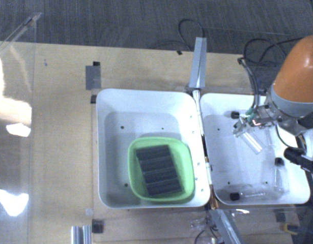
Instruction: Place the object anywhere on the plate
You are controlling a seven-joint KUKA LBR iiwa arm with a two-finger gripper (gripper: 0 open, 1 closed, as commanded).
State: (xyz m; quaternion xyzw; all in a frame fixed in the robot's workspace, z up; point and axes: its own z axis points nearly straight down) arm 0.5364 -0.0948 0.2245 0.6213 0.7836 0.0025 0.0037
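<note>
Now the green plate (184, 159) sits in the left white bin (108, 136), near its front right corner, and a dark ribbed block (157, 170) lies flat on the plate, touching its surface and turned a little at a slant. The arm (299, 80), grey with an orange part, reaches in from the right and hangs over the right white bin (222, 151). Its gripper (248, 123) is above the back part of this bin, well apart from the plate and the block. I cannot tell if the fingers are wide or narrow, because they are small and blurred. Both bins stand side by side on the pale wooden tabletop (49, 161).
</note>
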